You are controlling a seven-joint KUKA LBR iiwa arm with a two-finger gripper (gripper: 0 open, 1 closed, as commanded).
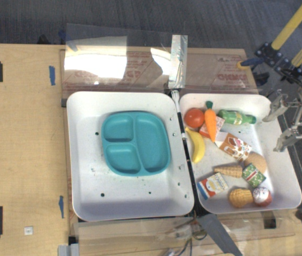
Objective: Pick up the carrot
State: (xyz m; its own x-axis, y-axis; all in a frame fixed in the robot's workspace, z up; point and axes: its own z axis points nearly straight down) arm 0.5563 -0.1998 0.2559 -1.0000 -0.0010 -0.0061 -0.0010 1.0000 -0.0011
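Note:
The carrot (210, 124) is orange with a green top and lies in the right bin (287, 183), near its back left corner. It runs from back to front between a red tomato (194, 117) and a green bottle (237, 117). My gripper (279, 128) hangs over the right bin's right rim, well to the right of the carrot. Its two metal fingers (275, 109) stand apart with nothing between them.
A banana (197, 145), a juice carton (234, 146), an ice cream cone (229, 170), a green can (253, 175), a small milk carton (214, 185) and other toy foods crowd the right bin. The left bin (87, 185) holds a teal divided plate (136, 143).

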